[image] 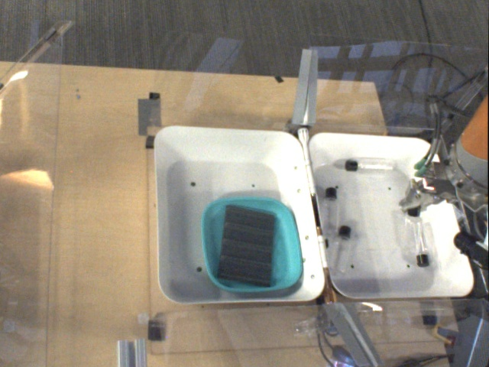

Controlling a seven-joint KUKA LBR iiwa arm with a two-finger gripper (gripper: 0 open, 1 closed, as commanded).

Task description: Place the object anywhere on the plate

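A teal square plate point(288, 234) sits in the left white bin point(176, 205), toward its front. On the plate lies a dark grey ridged block point(246, 245), flat and slightly turned, well inside the rim. My gripper point(417, 199) hangs over the right side of the right bin point(382, 281), far from the plate, under the grey arm with its orange band point(475, 138). Nothing of the block is near the gripper.
In the right bin lie a clear tube with a black cap point(370, 164) at the back, another clear tube point(419, 243) just below the gripper, and two small black pieces point(330, 193) point(344, 232). A metal divider post point(306, 90) stands between the bins at the back.
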